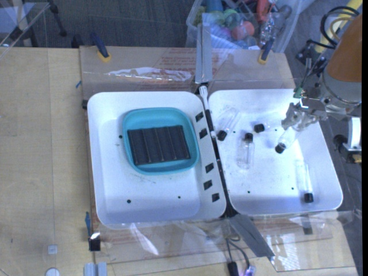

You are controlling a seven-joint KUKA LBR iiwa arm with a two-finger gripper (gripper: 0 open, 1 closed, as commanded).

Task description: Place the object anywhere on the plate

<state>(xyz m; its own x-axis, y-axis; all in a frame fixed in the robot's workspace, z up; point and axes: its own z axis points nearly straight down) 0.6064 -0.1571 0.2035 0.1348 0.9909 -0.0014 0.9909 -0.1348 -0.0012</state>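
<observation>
Camera view, looking down at a slant on two white bins. In the left bin (pixel 109 200) you see a teal plate (pixel 159 118) with a dark ribbed insert, which is the goal. The right bin (pixel 270 197) holds several small clear vials with black caps, lying scattered: one near the dividing wall (pixel 227 121), one at the middle (pixel 245 151), one toward the near right corner (pixel 304 180), and one (pixel 284 138) directly under the gripper (pixel 294 119), its cap pointing toward the bin's centre. The gripper sits low at the right bin's far right side, touching or just above that last vial. Whether it is spread or closed cannot be told at this resolution, nor whether the vial is between its tips.

Handling, as a judgement: you should expect the vial to be light, rigid and smooth-walled, hence prone to slip or roll, and possibly brittle if it is glass. Take it across the cylindrical body near its middle, with the closing direction square to its long axis, rather than at the cap, where the shorter hold may let it pivot. On the plate, the insert's grooves may help stop it rolling.
</observation>
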